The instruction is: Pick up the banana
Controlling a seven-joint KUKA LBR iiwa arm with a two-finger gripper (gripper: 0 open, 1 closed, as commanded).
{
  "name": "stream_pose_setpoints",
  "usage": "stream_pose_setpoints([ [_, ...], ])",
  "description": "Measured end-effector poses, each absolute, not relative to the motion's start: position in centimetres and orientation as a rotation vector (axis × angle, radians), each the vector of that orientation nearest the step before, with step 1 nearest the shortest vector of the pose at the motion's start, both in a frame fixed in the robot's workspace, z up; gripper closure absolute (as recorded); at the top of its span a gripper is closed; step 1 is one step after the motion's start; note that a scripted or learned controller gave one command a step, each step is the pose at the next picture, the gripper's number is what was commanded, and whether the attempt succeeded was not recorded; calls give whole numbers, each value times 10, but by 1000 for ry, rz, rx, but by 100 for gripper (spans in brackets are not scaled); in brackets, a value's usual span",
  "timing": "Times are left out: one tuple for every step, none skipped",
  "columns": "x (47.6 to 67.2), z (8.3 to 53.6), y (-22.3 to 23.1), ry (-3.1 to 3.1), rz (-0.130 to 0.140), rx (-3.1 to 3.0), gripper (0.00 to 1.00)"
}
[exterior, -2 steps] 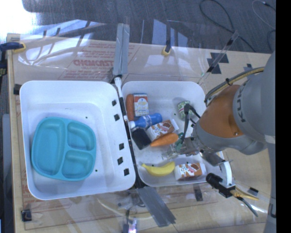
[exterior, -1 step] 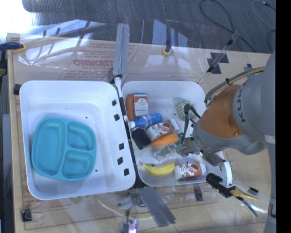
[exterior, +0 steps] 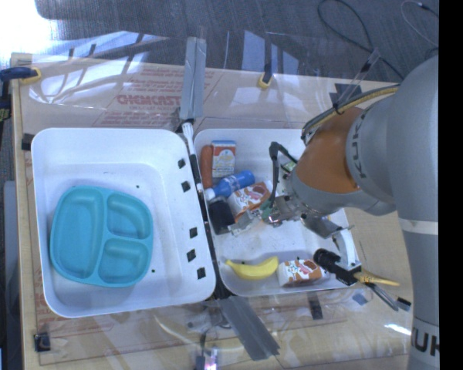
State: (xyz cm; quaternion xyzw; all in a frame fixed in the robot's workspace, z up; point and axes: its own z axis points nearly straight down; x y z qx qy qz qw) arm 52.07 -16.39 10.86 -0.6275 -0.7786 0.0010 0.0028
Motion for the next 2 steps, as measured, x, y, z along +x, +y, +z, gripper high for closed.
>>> stream_pose_setpoints([
  [476, 91, -135, -2429, 11, -2004, 0],
  [477, 121, -190, -2504, 2, -1891, 0],
])
